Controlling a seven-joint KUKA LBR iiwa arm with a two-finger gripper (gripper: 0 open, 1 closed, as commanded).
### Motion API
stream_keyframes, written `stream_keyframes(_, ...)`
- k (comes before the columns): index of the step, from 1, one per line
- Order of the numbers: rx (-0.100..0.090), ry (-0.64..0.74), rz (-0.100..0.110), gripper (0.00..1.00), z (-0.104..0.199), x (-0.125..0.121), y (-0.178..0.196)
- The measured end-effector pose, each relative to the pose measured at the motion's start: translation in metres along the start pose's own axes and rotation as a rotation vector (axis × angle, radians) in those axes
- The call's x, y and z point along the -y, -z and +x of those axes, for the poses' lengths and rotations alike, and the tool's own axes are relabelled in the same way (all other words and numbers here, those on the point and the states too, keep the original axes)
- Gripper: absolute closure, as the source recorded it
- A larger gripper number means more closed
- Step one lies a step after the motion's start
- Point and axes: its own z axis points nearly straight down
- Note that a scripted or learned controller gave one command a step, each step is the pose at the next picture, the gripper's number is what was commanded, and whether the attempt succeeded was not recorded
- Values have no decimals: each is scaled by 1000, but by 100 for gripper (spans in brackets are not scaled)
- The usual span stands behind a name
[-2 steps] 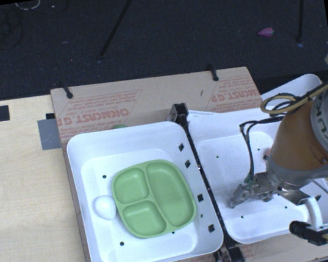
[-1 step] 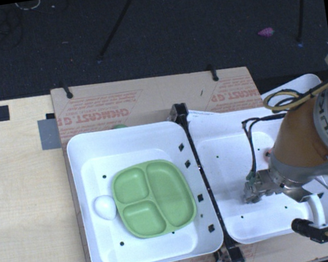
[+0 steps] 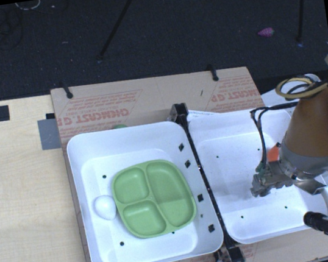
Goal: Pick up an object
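While we're looking down at the bench from above, the two shallow white plastic bins sit side by side on a brown cardboard sheet (image 3: 147,102) with red printing, split by a black divider strip (image 3: 199,177). The left white bin (image 3: 90,231) has a pale green plastic plate (image 3: 153,198) with three compartments lying flat near its middle, and a small white egg-shaped ball (image 3: 105,207) is touching the plate's left edge. Those two are the things we can see that could be picked up, and both sit well apart from the arm. The grey arm with its orange band (image 3: 313,128) comes in from the right over the right white bin (image 3: 242,232), and the dark two-finger gripper (image 3: 264,184) hangs low over that bin's floor, roughly at its middle-right. We honestly can't tell how the jaws stand: the tip is a dark blurry clump from this angle, and we can't make out anything between them. A small orange-red bit (image 3: 272,154) shows just above the gripper on the wrist. A light wooden tabletop (image 3: 22,211) runs off to the left of the bins.
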Motion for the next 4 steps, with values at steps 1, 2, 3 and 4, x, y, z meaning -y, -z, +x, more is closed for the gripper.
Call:
stream_keyframes(1,1,2,-2,100,-1,-1,53)
stream_keyframes(2,-1,5,3,100,47,-14,66)
stream_keyframes(3,-2,6,5,100,95,-27,58)
stream_keyframes(4,0,5,3,100,149,-41,71)
